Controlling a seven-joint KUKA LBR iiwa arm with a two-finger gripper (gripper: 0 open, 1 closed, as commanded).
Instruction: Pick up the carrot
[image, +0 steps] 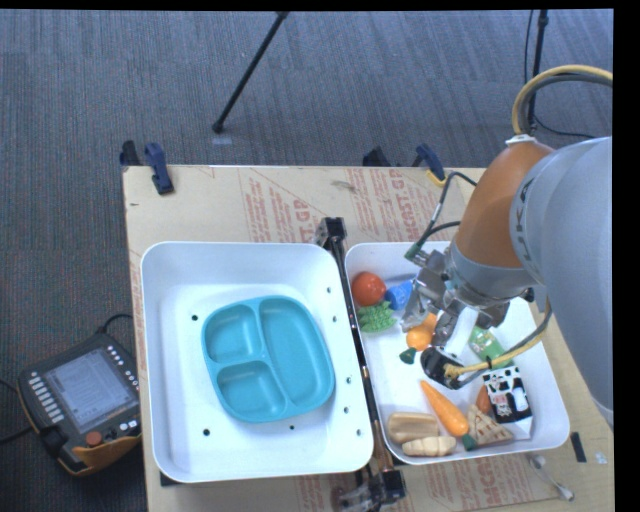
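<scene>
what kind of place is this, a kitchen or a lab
Most likely a robotics lab, not a kitchen: a plywood bench held by clamps, a teach pendant on the carpet, and toy food such as the carrot in a white bin.

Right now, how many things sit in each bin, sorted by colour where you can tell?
Blue: 2, the divided plate and a small piece
Red: 1, tomato
Green: 1, leafy piece
Orange: 1, carrot
Tan: 2, bread pieces
Total: 7; others are hidden under the arm.
</scene>
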